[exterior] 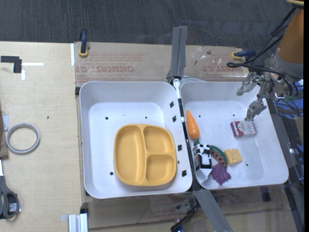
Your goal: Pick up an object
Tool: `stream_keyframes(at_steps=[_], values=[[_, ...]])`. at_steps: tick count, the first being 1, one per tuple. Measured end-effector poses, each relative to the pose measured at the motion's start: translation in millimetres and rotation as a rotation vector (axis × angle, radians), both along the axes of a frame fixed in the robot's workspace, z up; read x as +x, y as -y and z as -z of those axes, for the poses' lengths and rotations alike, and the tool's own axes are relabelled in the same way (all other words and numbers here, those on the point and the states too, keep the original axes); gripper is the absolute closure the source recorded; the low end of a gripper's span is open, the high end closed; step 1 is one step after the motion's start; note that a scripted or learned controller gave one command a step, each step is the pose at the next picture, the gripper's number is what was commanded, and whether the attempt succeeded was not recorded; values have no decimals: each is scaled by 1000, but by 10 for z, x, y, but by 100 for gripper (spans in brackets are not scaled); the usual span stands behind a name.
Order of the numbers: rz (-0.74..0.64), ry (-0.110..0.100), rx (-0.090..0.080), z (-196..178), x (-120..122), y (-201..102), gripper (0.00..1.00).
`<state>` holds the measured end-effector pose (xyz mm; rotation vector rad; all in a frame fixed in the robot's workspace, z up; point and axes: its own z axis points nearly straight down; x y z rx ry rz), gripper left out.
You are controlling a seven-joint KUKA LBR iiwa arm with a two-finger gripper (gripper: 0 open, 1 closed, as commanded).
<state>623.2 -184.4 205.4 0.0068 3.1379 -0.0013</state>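
Note:
The right bin point(270, 175) holds several small items. An orange carrot point(192, 124) lies along its left wall. A red and white carton point(243, 128) rests near the middle right. A yellow cheese block point(233, 156), a purple grape bunch point(220, 173) and a black and white toy point(203, 157) crowd the front left corner. My gripper point(252, 110) hangs at the bin's right side, just above and behind the carton, with nothing visibly held.
The left bin point(96, 105) carries a yellow divided plate point(145, 154). A grey divider bar point(178, 52) runs up between the bins. On the wooden bench at left lie a grey tape ring point(21, 138) and scissors point(8, 203). Cables trail at the right edge.

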Motion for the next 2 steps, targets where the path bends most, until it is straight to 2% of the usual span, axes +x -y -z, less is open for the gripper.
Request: stream_keyframes(at_steps=[1, 2], values=[[134, 8, -1, 1074, -600, 377, 0], [449, 15, 2, 1066, -1202, 358, 0]])
